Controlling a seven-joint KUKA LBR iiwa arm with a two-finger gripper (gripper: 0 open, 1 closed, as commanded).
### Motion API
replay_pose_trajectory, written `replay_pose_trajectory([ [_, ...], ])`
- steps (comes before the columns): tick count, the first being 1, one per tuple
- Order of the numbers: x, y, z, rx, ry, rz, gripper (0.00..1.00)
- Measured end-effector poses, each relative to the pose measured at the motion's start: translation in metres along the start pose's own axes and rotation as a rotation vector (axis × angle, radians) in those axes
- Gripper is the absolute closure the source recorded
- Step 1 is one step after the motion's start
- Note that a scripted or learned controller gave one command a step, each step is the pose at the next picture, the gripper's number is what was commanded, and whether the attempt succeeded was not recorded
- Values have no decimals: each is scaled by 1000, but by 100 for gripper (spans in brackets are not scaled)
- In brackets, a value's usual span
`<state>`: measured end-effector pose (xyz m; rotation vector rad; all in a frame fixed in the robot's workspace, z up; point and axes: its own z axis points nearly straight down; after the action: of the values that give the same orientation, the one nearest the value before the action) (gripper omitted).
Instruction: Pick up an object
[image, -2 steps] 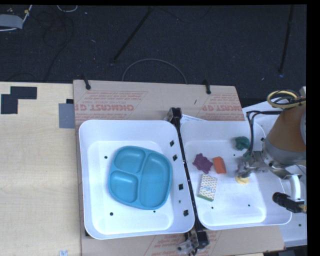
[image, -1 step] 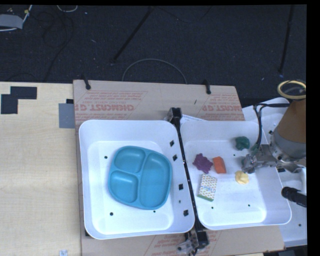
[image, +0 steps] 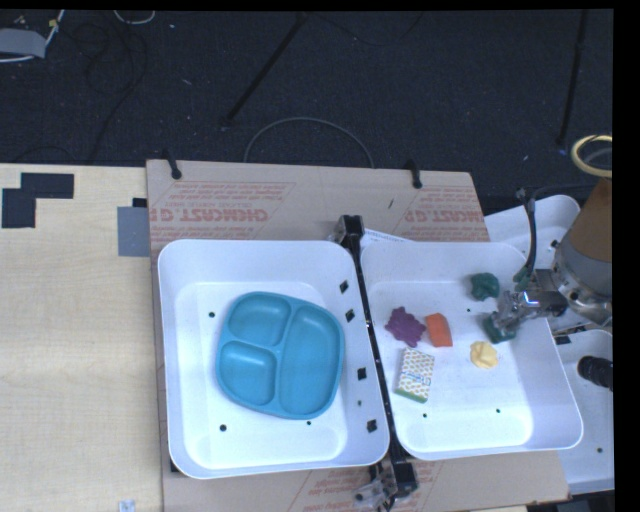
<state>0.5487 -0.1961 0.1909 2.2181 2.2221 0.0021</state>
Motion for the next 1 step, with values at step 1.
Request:
replay_pose_trajectory([
  [1, -1, 1, -36, 1, 0, 0, 100],
])
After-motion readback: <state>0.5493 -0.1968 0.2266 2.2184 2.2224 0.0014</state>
